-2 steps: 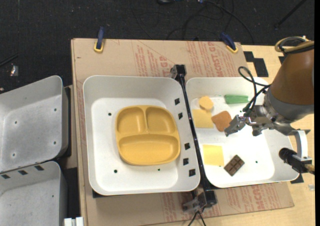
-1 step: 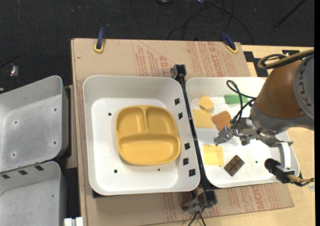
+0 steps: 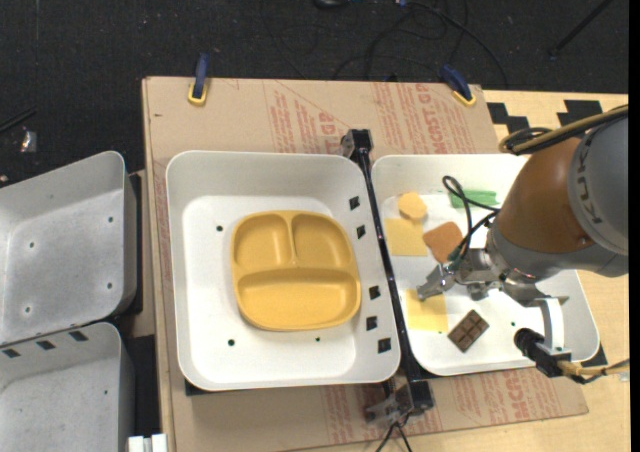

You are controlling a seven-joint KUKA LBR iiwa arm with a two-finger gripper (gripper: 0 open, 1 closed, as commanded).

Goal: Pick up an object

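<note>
1. The cardboard sheet (image 3: 300,115) under the two bins bears red printed lettering along its far edge. It lies reversed or upside down from this camera and cannot be read with certainty.
2. More red lettering runs along the sheet's near right edge, below the right bin (image 3: 585,310); too small to read.
3. The grey arm (image 3: 600,190) carries dark letters at the picture's right edge; "KU" can be made out, the rest is cut off.

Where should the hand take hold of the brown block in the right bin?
Probably across the short width of the brown block, coming straight down. It lies flat on the floor of the right bin, its long sides look free, and a yellow slice sits just to its left.
</note>
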